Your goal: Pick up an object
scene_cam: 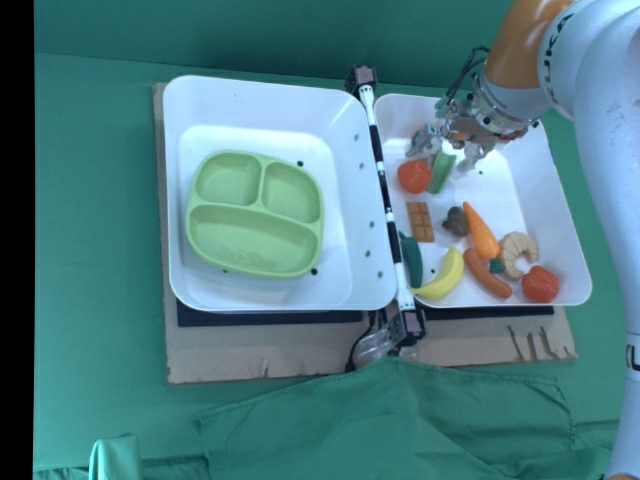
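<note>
your gripper [442, 153] sits in the right bin [540, 183], fingers spread around the green pepper [441, 171]. just left of it lies the red tomato [414, 176]; the chocolate bar [421, 221] lies below.

You have two white bins on the counter [120, 268]: a left bin [200, 93] and a right bin [560, 228].

The left bin contains one item: one green plate [255, 213] with three compartments.

In the right bin you can count nine items:
- one tomato [413, 176]
- one green vegetable [442, 171], beside the tomato
- one chocolate bar [421, 221]
- one brown piece [456, 221], kind not discernible
- one carrot [481, 231]
- one croissant [518, 251]
- one sausage [486, 274]
- one banana [443, 276]
- one red pepper [540, 284]

One further dark green item [411, 258] lies at the divider, next to the banana.

One arm [590, 38] and one gripper [450, 146] are over the right bin.
</note>
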{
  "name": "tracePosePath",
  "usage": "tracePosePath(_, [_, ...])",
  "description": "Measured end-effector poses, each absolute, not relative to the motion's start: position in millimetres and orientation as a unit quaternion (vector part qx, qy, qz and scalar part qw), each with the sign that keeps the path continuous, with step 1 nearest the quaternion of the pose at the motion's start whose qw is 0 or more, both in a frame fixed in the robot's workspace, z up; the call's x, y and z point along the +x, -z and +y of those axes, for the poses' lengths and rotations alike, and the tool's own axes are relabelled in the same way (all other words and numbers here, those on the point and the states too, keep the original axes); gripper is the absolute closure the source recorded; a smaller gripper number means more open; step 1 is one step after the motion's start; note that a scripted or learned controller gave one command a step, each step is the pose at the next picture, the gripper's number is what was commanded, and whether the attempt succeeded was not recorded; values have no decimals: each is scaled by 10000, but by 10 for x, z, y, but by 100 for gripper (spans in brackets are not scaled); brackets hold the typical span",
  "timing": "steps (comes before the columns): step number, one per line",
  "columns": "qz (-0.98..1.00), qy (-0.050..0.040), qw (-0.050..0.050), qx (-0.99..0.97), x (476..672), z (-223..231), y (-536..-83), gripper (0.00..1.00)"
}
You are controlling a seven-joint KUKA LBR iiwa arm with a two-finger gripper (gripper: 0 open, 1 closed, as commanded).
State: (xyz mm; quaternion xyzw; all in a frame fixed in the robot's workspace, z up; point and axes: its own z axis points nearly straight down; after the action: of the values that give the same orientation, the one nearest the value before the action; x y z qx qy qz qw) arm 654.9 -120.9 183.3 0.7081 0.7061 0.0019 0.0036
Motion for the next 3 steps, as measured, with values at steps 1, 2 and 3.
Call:
tracePosePath(1, [7052,-53,93,7089,6575,-1224,-2003,100])
tracePosePath(2, [7062,-26,44,7080,6526,-1231,-2491,100])
tracePosePath(3, [7061,-36,59,7081,6548,-1253,-3174,100])
